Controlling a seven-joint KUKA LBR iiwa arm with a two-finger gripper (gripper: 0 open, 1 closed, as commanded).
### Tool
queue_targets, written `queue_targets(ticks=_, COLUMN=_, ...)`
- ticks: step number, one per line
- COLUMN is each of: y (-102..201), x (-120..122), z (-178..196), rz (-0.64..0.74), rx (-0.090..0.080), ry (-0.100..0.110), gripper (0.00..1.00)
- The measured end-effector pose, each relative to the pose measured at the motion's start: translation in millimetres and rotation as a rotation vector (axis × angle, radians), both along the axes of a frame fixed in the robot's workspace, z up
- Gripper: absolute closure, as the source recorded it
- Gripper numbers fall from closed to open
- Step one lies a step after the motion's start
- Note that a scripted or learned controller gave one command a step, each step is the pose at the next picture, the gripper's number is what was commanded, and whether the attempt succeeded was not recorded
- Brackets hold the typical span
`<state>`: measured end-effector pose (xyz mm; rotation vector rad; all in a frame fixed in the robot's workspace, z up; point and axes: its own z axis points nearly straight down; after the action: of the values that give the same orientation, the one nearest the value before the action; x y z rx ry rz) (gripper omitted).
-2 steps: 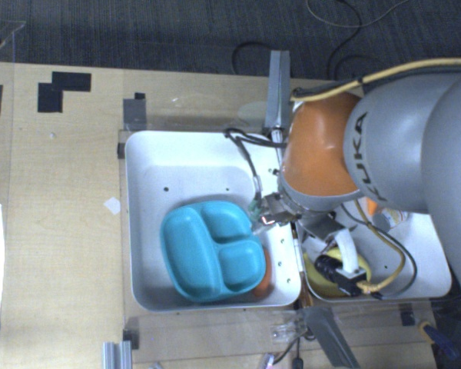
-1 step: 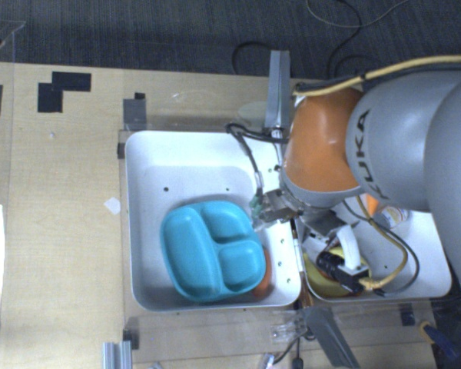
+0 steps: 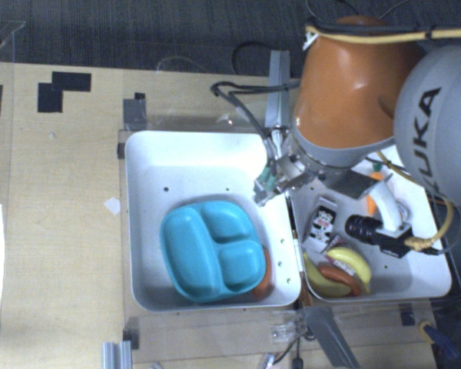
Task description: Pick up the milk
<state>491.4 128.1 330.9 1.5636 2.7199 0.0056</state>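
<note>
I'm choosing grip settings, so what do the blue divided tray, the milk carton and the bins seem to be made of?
Blue divided tray: likely moulded plastic, smooth satin finish, rounded compartment walls with soft highlights. Milk carton: white box with dark print, card or toy plastic; too small to tell. Bins: white, smooth, slightly glossy, probably plastic or painted metal.

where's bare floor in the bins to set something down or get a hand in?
Left bin: bare floor across the back, between the far wall and the blue tray, and a narrower strip along the left wall. The gripper hangs over its back right corner. Right bin is crowded: milk carton, banana and the arm over most of it.
</note>
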Motion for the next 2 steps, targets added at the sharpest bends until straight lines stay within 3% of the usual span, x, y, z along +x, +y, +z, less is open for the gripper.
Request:
queue_targets(ticks=1, y=14.5, x=7.2, z=-78.6, rz=-0.136, rx=-0.001, ry=0.006, gripper=1.00)
queue_targets(ticks=2, y=14.5, x=7.3, z=-78.4, rz=-0.136, rx=-0.001, ry=0.005, gripper=0.00)
